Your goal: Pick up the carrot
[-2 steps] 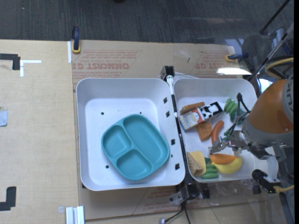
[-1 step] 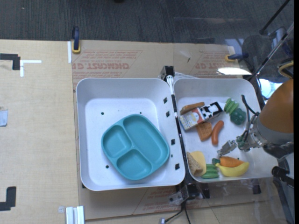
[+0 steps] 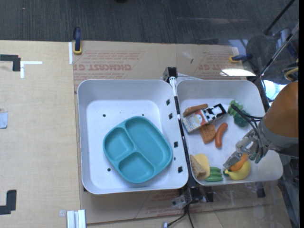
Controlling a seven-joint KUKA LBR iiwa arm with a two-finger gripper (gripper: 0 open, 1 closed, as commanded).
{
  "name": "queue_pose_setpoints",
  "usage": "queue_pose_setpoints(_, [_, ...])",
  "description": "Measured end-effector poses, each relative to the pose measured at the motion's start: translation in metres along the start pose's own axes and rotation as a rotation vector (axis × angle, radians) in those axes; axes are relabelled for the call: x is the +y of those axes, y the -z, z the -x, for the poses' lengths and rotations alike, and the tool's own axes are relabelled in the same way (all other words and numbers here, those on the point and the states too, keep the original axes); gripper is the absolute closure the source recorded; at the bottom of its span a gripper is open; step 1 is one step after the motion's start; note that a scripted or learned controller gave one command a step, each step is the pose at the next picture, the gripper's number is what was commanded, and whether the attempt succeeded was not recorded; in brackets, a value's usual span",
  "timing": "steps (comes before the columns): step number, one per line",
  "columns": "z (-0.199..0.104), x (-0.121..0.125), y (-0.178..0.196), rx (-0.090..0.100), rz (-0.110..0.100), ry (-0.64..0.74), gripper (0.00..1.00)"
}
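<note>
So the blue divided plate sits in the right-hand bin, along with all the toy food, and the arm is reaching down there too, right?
Not quite. The camera view shows the blue divided plate in the left bin. The toy food lies in the right bin, where the arm's tool reaches down.

Two white bins (image 3: 85,127) sit on pale tan board printed with red lettering. At nine o'clock lies a teal divided plate (image 3: 137,148). Toward four o'clock, colours crowd — an orange carrot (image 3: 239,164), a yellow banana (image 3: 239,173), a green pod (image 3: 214,174), a red-orange sausage (image 3: 219,135) — under a grey arm (image 3: 285,122) banded orange.
</note>
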State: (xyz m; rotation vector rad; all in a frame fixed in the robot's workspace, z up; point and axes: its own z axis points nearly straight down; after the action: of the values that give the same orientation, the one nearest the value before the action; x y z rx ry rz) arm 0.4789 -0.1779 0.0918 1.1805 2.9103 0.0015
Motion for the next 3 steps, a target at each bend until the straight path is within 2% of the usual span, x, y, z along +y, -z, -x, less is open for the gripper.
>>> queue_pose_setpoints(1, [0.002, 0.002, 0.009, -0.005, 0.003, -0.006, 1.00])
queue_pose_setpoints(2, [-0.026, 0.069, -0.001, -0.003, 0.000, -0.143, 1.00])
queue_pose_setpoints(3, [0.053, 0.023, 0.001, -0.007, 0.001, 0.117, 1.00])
